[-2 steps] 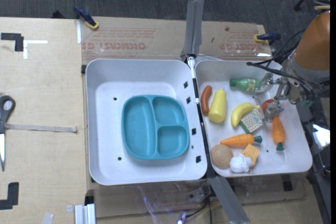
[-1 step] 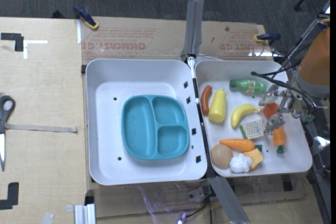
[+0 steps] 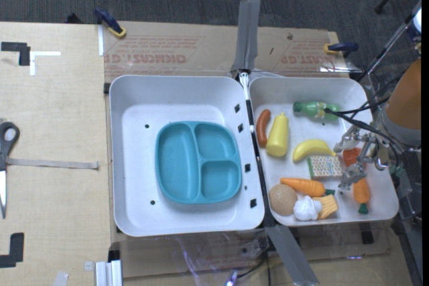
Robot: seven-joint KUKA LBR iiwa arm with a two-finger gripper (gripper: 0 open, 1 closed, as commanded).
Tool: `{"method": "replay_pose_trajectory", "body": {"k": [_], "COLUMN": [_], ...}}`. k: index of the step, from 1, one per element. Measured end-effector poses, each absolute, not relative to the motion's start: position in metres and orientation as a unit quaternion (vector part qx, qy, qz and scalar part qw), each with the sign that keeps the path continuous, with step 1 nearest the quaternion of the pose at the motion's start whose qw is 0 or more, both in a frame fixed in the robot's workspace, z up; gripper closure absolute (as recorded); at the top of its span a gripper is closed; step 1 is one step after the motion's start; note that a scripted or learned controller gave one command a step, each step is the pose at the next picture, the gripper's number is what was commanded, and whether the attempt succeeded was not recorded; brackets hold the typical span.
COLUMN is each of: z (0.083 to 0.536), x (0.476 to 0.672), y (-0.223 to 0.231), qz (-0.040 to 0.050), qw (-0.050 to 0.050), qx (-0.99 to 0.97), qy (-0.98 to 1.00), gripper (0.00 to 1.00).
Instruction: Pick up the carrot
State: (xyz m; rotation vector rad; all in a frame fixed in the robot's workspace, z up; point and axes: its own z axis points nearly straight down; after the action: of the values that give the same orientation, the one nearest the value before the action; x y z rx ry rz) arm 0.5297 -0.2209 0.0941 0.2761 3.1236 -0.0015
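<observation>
We are reaching in from the right with our arm (image 3: 406, 100), its orange band showing at the frame's right edge and the grey body running out of view beyond it. We are holding the wrist low, angling down and to the left, with dark cables trailing across it. Our end effector (image 3: 353, 167) is hanging at the wrist's lower left, a cluster of pale metal parts pointing downward. We are not making out the tips clearly enough to say how they are standing.
</observation>
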Motion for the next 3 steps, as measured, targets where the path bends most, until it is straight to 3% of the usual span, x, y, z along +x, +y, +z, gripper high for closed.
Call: {"method": "replay_pose_trajectory", "body": {"k": [1, 2, 3], "z": [0.096, 0.093, 0.178], "x": [0.485, 0.48, 0.523], "y": [-0.189, -0.105, -0.186], "qz": [0.0032, 0.0003, -0.0003], "qw": [0.008, 0.004, 0.003], "qx": [0.314, 0.338, 0.366], "qy": [0.949, 0.941, 0.931], "gripper": [0.0, 0.0, 0.0]}}
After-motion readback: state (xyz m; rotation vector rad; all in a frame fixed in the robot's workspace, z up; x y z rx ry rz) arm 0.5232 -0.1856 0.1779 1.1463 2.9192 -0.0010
